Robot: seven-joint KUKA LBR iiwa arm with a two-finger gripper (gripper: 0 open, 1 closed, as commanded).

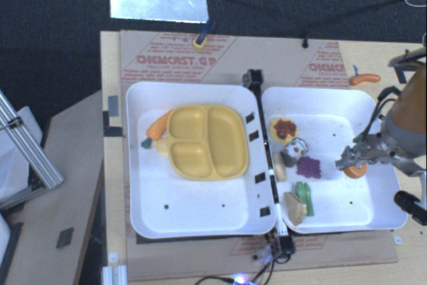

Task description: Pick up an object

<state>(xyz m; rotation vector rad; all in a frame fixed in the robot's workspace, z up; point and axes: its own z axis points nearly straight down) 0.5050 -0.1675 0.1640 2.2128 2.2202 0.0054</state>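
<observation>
Camera view looks down on my two white bins. My gripper (349, 161) is low in the right bin (333, 213), on its right side. It sits right at an orange piece (357, 171) that lies on the bin floor. I cannot tell from up here how the gripper is set, and I cannot tell if it has the orange piece or is just next to it.

More toys sit on the left side of this bin, well apart from the gripper. I see a purple bunch of grapes (308, 167), a round red and yellow toy (283, 129), a small grey and white thing (292, 151), a green toy (304, 195) and a tan piece (294, 205) that touches the green one.

The left bin (143, 143) holds a yellow tray (205, 141) with three parts. A toy carrot (157, 125) lies at the tray's left edge.

I think the orange piece is the one to pick up. What could go wrong? It looks small and flat, so the gripper may slide over it and come up with nothing. It may push the piece to the side. The bin's right wall is near too, so the arm could bump it if it drifts that way. If the grab is only on the edge, the piece could drop on the way up.
</observation>
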